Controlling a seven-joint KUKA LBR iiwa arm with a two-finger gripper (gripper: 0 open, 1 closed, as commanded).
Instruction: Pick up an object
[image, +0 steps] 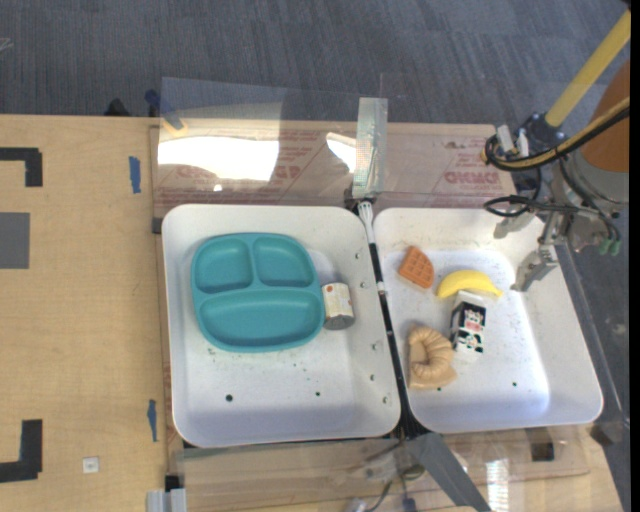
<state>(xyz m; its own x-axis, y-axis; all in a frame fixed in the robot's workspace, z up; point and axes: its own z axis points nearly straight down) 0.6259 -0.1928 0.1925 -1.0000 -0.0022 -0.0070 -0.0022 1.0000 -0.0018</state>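
The right bin (560, 385) holds an orange waffle piece (418, 267), a yellow banana (467, 285), a small black-and-white carton (468, 328) and a tan pastry (432, 358). My gripper (538, 260) hangs over the bin's upper right part, to the right of the banana and apart from it. Its fingers (524, 276) point down and to the left, open, with nothing between them.
The left bin (280, 410) holds a teal divided plate (258, 290) with a small can (337, 304) lying at its right side. A ridge (382, 310) separates the two bins. Clear plastic sheeting (300, 150) stands behind them. Yellow and black cables (520, 150) hang near the wrist.
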